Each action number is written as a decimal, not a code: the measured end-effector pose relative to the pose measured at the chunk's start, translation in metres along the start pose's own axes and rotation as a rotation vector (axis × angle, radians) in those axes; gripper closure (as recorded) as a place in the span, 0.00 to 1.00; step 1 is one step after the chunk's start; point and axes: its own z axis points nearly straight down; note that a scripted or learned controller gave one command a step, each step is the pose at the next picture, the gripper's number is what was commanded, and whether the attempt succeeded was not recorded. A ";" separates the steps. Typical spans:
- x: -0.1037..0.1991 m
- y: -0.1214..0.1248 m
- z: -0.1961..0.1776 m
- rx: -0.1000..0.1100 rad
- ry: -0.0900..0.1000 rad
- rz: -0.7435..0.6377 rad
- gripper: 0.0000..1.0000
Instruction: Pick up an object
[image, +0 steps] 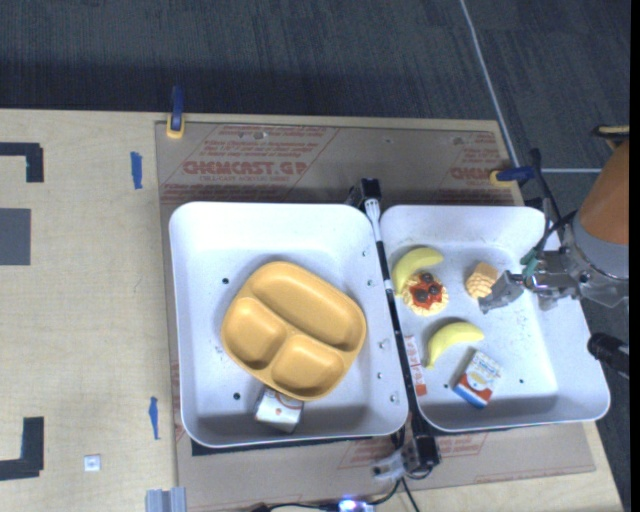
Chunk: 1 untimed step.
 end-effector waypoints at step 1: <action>0.016 -0.040 0.104 -0.003 0.000 0.001 0.00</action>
